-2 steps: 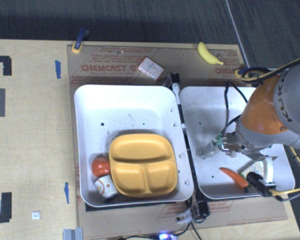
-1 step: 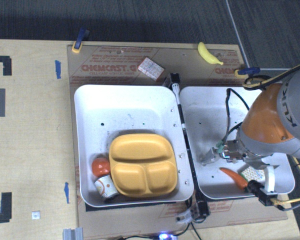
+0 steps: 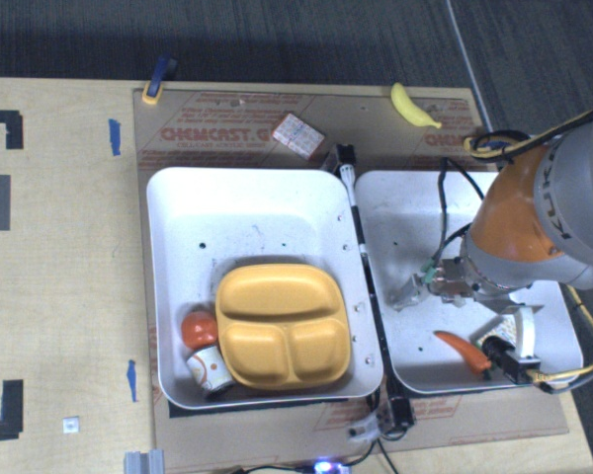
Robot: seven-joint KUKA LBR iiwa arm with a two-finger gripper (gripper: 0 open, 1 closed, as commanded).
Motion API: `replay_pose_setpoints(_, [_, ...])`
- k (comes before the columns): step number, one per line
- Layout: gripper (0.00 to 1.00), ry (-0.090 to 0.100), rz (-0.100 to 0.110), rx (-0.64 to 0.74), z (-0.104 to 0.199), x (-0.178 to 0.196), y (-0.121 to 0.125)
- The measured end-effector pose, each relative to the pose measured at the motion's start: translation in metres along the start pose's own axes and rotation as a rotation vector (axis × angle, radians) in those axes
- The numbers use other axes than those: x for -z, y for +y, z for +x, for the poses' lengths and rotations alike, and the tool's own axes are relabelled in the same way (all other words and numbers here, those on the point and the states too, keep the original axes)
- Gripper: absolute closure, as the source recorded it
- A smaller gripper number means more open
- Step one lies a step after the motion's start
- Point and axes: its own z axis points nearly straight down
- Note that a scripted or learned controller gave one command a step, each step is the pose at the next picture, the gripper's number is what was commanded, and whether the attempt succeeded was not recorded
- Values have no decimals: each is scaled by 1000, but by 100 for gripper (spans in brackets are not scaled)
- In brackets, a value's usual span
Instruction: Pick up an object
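Red print on the cardboard sheet (image 3: pixel 227 131) behind the left bin (image 3: pixel 168 265) reads roughly "CHEMCAST", last letters hidden under a small patterned card (image 3: pixel 297 134). Smaller red lines above and at the sheet's right end: too blurred to read.

My two bins (image 3: pixel 178 265) look like smooth white plastic with a soft sheen. The yellow tray (image 3: pixel 282 324) at lower centre is glossy moulded plastic. The counter (image 3: pixel 59 265) on the left is pale matt wood grain. Printed brown cardboard (image 3: pixel 227 131) lies under the bins. The banana (image 3: pixel 413 107) at upper right looks like smooth plastic.
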Motion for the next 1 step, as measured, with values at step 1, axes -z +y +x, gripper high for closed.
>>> replay_pose_setpoints(1, [0, 1, 0, 0, -2, 0, -38])
